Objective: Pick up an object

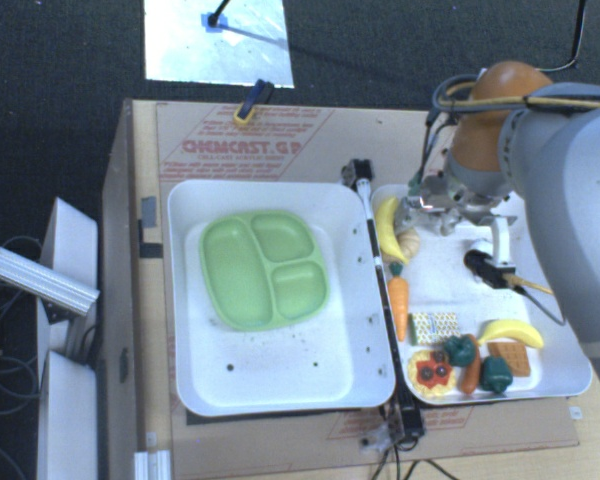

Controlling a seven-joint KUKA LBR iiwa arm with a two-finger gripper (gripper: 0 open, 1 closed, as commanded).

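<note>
Left bin [180, 268]: a green divided plate [263, 268] is seen lying flat near its middle; this plate is taken as the reference.

Right bin [450, 273], directly right of the green plate:
- A yellow banana [385, 226] is found just past the seam, level with the plate's upper edge, lying along the bin's left wall.
- A carrot [398, 303] is noted below the banana, level with the plate's lower half, tip pointing down.
- A small beige piece [408, 245] is seen touching the banana's lower end; what it is cannot be told.
- The gripper [425, 213] is positioned just right of the banana, farther from the plate and level with its top edge. Whether the pincer is wide, narrow or holding anything cannot be told.
- A checkered block [435, 325] is seen right of the carrot.
- A small yellow dish [420, 380] is placed at the bin's lower edge, below the plate's level, with a red piece [435, 371] on it.
- A second banana [510, 331] and a tan cracker [513, 358] are farthest from the plate.
</note>
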